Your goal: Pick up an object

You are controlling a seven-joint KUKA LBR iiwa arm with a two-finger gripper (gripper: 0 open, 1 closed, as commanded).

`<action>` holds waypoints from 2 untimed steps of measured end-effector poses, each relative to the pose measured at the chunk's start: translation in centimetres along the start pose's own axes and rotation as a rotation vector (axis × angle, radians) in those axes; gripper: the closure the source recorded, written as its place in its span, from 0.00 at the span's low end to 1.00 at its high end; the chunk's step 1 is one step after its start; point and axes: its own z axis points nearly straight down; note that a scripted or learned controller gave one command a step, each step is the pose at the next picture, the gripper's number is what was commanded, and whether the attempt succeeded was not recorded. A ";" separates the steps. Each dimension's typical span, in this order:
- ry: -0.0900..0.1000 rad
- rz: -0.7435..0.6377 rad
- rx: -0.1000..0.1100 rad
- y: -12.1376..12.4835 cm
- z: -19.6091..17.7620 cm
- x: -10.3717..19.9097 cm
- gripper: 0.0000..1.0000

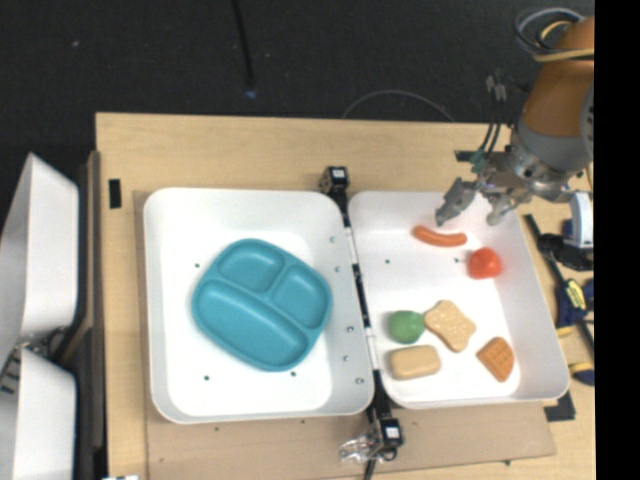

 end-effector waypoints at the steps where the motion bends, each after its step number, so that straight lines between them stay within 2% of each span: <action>1: -0.002 -0.002 -0.014 0.2 -0.9 0.0 0.00; 2: -0.005 -0.001 -0.009 0.1 5.3 0.1 0.00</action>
